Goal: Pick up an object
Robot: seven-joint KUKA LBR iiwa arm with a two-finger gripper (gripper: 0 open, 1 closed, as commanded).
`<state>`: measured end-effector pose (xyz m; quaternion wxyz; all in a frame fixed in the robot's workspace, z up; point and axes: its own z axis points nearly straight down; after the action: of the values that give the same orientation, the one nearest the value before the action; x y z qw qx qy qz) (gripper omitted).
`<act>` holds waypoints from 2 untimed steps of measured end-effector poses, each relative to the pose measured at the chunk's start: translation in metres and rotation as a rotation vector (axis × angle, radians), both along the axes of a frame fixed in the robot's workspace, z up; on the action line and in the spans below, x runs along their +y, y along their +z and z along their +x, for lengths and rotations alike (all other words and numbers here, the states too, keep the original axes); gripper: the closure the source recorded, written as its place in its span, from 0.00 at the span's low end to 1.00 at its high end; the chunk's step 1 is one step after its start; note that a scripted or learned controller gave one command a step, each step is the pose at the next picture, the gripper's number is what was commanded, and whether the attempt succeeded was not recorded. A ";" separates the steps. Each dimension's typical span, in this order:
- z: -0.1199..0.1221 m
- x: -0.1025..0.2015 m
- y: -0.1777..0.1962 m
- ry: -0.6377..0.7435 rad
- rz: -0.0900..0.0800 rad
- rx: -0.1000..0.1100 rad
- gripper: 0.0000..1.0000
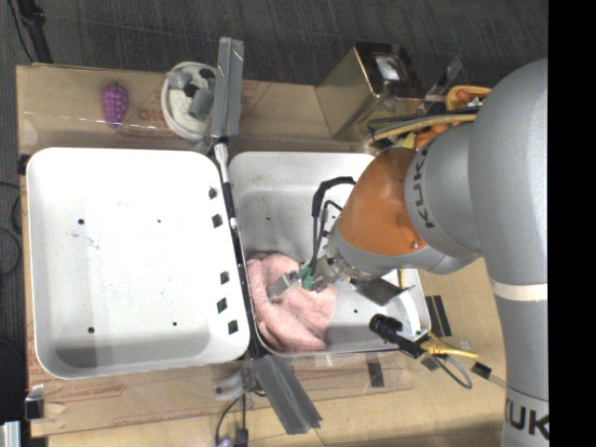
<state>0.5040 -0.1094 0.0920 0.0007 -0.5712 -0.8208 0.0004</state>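
Note:
A pink cloth (pixel 287 313) lies bunched in the near left corner of the right bin (pixel 279 180). My gripper (pixel 296 282) is down at the cloth's upper edge, right on top of it, under the arm's orange band (pixel 377 214). A small green thing (pixel 306 278) is visible at the gripper's tip, touching the cloth. The arm hides much of the right bin's middle and right side.
The left bin (pixel 121 259) sits beside the right one, split off by a grey divider (pixel 233 250). Behind the bins lie a purple object (pixel 115 103), a white coiled item (pixel 189 96) and a metal box (pixel 372 87). Cables (pixel 438 347) trail at the near right.

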 end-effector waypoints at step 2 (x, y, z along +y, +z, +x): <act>0.114 -0.003 -0.001 -0.223 0.000 0.001 0.00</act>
<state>0.6180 -0.1127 0.0914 0.0011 -0.6588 -0.7523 0.0005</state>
